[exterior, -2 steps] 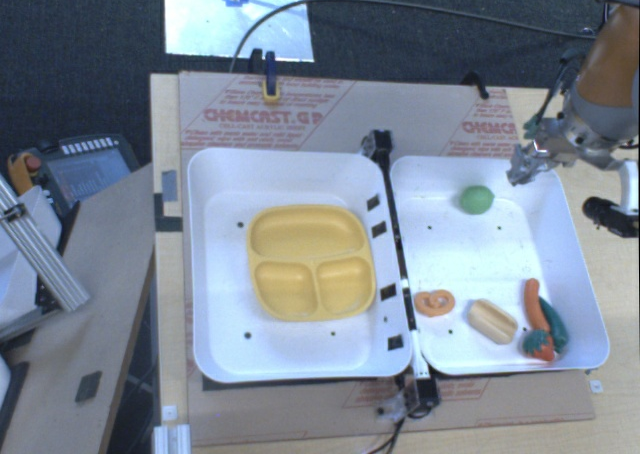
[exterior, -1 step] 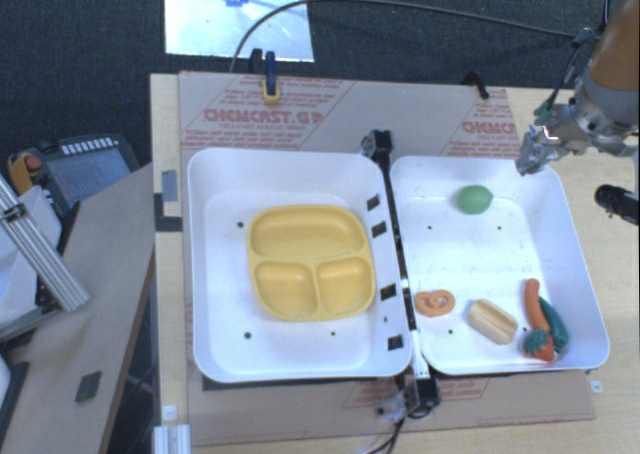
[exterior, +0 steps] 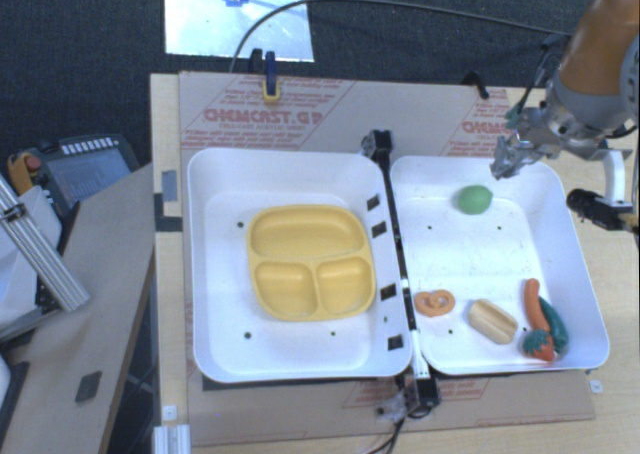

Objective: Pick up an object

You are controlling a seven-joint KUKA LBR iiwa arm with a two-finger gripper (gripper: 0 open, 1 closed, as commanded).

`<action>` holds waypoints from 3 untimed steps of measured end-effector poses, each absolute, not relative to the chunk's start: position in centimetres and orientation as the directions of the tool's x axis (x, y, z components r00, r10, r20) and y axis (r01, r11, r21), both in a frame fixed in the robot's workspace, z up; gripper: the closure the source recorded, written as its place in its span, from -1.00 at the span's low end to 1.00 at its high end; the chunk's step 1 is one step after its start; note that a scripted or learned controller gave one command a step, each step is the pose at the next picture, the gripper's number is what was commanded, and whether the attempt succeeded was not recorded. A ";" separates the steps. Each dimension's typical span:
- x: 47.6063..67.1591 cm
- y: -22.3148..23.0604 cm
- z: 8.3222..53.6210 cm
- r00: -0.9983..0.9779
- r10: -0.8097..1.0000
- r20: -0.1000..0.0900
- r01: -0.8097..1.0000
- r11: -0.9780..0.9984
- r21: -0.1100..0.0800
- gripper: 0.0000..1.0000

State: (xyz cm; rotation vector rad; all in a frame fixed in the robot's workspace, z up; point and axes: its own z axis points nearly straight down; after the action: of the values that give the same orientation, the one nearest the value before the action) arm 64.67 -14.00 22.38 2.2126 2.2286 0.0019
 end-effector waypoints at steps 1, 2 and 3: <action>64.7 -8.4 21.5 -0.009 1.000 0.002 1.000 0.009 0.001 1.00; 64.4 -4.1 22.0 -0.009 1.000 0.002 1.000 0.009 0.001 1.00; 64.3 1.2 21.2 -0.009 1.000 0.001 1.000 0.009 0.001 1.00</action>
State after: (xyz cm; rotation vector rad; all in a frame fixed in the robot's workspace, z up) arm 64.34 1.23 21.21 2.2120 2.2310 0.0029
